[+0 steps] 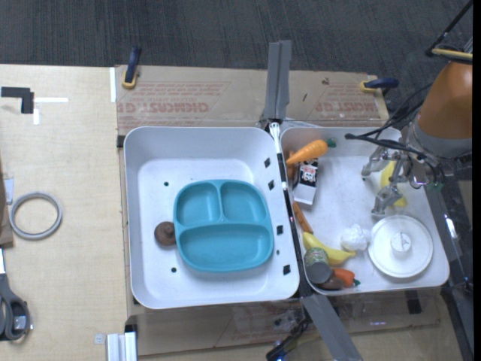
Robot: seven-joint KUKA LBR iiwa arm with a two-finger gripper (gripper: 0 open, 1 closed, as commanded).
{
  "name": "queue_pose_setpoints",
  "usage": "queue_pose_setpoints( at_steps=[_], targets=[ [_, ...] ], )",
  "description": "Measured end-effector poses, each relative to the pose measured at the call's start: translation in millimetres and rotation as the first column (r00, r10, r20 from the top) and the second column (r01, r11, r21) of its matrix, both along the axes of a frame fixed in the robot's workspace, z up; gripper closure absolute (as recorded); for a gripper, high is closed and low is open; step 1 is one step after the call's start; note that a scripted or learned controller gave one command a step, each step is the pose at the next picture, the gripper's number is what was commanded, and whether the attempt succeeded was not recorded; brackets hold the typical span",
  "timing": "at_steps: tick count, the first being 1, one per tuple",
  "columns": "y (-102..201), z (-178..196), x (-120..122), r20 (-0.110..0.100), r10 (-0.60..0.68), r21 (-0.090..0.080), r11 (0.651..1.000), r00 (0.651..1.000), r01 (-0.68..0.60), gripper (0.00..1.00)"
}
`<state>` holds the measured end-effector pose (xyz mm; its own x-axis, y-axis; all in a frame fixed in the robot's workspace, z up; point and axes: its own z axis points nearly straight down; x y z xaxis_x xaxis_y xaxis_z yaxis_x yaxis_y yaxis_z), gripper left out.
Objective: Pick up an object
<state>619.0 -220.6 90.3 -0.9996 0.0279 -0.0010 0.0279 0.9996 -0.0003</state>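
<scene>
My gripper [382,180] hangs over the right side of the right bin [342,194], fingers spread open. A yellow object [388,176] lies between and under the fingers; I cannot tell whether they touch it. Other items lie in this bin: an orange carrot [308,151] at the back left, a small black-and-white box [307,177], a white crumpled lump [353,238], a yellow banana [328,252], a white round lid [402,245] just in front of the gripper, and a dark item [317,265] with a red-orange piece [343,277] at the front left.
The left bin [146,201] holds a teal divided plate [223,225] and a brown round object [164,233]. A grey ring [34,215] and scissors [11,314] lie on the bench to the left. The bins' shared rim [285,201] runs between them.
</scene>
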Motion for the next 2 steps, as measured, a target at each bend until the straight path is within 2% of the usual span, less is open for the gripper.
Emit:
queue_pose_setpoints(
  at_steps=[2],
  targets=[
    [0.9,1.3,8.3,0.003,0.056,-0.001,0.998,0.998,-0.056,0.0]
  ],
)
